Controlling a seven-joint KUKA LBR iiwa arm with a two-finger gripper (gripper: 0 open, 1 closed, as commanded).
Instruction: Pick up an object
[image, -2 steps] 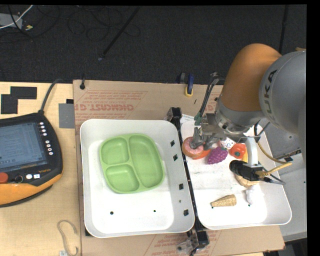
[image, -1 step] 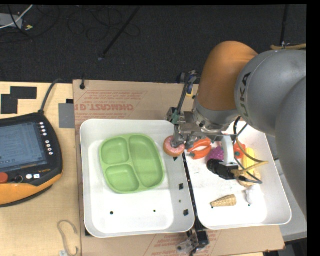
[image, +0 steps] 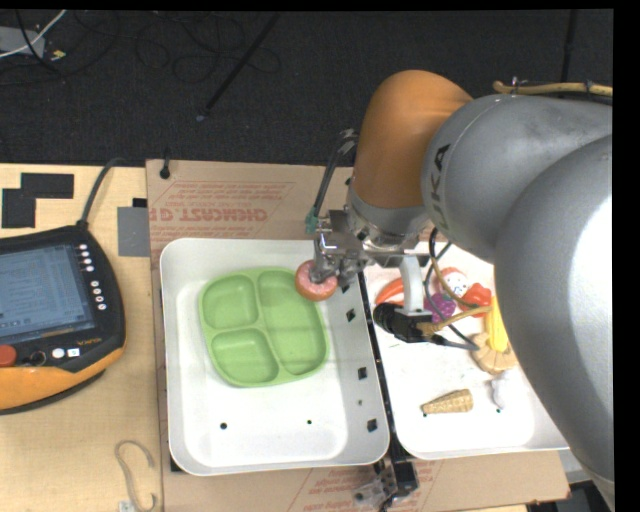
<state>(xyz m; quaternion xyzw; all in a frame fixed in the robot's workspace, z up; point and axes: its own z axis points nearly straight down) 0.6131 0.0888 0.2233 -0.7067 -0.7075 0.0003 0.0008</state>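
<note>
Above the green divided tray (image: 265, 328) in the left bin (image: 190, 420), at the tray's upper right corner, a pink donut (image: 318, 284) is seen clamped between the jaws of the gripper (image: 325, 268). Right of the tray, in the right bin (image: 520, 425), a cone (image: 447, 403) and mixed toys (image: 455, 300) are seen lying.
</note>
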